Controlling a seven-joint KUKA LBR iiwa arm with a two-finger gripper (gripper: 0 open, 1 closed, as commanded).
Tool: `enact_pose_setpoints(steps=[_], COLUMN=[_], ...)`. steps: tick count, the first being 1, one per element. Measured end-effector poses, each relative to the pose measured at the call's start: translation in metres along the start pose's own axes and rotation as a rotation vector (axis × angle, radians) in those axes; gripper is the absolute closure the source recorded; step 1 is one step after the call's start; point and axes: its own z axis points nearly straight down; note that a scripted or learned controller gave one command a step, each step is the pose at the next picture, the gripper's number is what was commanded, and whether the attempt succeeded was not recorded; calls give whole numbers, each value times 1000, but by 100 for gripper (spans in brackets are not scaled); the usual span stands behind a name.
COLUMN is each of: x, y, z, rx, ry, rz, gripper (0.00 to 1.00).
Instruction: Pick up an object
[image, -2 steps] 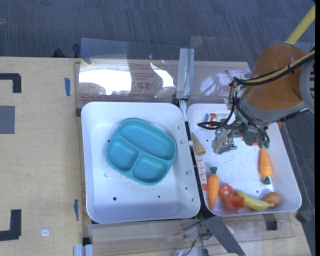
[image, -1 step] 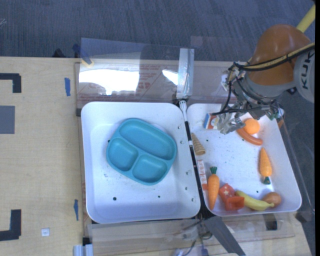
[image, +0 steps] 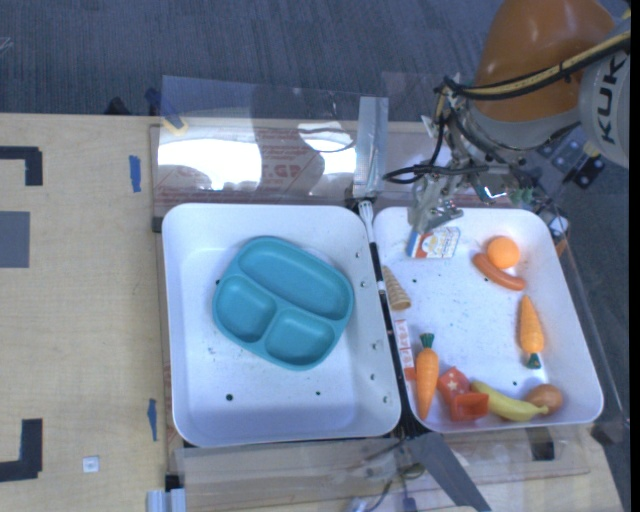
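Grey steel: gripper (image: 436, 212) hanging low over the far corner of the right bin (image: 575, 300), arm entering from the right.
Grip state: cannot tell whether clenched or released; tips blurred against cables.
Likely target: small white carton (image: 437, 243) with red and blue print, lying flat just below the gripper, maybe touching it; not seen lifted.
Reason for pose: gripper set above the carton, apparently lining up a descent or grasp.
Beyond carton, right of gripper: orange (image: 502, 251) resting on a red sausage (image: 498, 272).
Farther right and nearer the camera: carrot (image: 530, 329).
Well below gripper, near rim: second carrot (image: 426, 377), tomato pieces (image: 460, 393), banana (image: 508, 402), packed along the wall.
Left of gripper: other bin (image: 190, 300) holding a teal divided plate (image: 284, 301).
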Motion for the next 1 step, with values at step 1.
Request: enact_pose_setpoints(steps=[1], x=[38], y=[-73], z=[34], rx=[-8], ry=[14], rz=[-644], gripper=[100])
